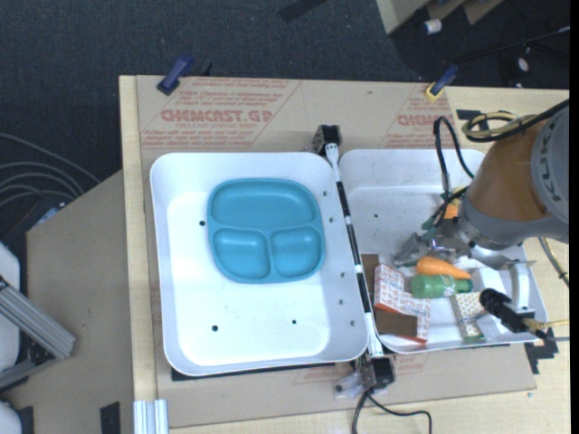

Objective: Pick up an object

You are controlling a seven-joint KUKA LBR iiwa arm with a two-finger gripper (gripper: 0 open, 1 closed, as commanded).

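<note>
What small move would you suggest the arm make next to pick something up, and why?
Probably a short descent onto the orange carrot-like piece. The end effector sits right above the clutter in the right bin, with that piece and the green object just beneath it, and nothing looks lifted yet.

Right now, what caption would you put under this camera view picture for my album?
Robot arm reaching into the right bin above a toy carrot and green bottle; blue tray in the left bin.

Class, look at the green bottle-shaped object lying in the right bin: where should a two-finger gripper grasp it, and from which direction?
Probably across the middle of the green bottle, descending from above. It lies on its side, long axis running left-right, with the orange carrot close behind, so fingers need care there.
</note>
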